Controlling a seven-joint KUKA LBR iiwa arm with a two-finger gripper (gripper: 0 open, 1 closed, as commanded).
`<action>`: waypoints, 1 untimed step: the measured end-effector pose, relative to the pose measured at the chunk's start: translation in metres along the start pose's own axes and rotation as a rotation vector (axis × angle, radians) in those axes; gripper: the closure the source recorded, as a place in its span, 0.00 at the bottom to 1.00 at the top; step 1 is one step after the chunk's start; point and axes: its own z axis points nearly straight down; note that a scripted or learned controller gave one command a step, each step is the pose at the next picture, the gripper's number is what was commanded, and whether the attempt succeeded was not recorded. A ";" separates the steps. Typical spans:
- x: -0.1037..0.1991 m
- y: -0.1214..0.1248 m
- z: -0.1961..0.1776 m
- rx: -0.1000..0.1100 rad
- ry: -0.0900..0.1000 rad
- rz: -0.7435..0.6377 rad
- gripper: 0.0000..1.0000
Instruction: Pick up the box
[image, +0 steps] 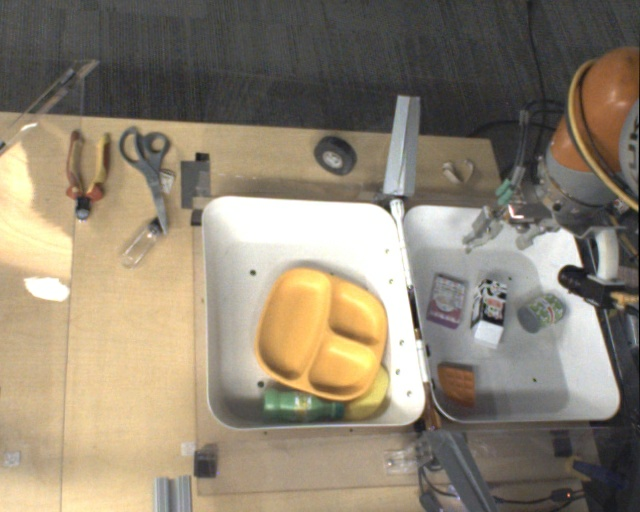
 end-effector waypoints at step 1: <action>0.034 -0.020 0.077 0.001 0.001 -0.002 0.00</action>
